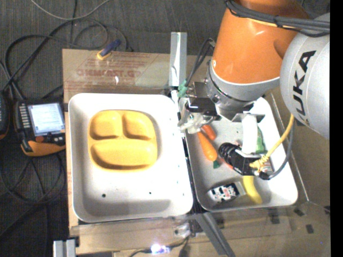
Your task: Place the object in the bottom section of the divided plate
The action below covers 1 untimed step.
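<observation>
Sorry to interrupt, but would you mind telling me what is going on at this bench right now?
A KUKA arm reaches in over the right bin, its tool low near the bin's left wall, just above a toy carrot. A banana and a small dark item also lie there. The yellow divided plate sits in the left bin, with nothing in its sections yet.

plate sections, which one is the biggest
The bottom section of the yellow plate: one wide trough across its near side, while the two top sections split the far side between them.
</observation>
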Tool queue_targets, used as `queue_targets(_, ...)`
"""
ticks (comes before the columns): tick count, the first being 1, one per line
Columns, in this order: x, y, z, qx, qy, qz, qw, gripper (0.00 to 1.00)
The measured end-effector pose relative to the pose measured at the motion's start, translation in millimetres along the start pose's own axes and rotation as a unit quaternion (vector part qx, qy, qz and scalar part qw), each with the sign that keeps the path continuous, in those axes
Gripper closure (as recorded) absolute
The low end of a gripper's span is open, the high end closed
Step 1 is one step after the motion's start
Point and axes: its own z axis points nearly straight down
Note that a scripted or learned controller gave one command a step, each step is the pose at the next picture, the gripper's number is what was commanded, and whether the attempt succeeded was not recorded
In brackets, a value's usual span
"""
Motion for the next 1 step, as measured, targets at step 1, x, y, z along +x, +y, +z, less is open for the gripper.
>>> queue_targets(1,-22.0,1.4,-50.6,0.000,0.000,-0.135,0.9909,1.00)
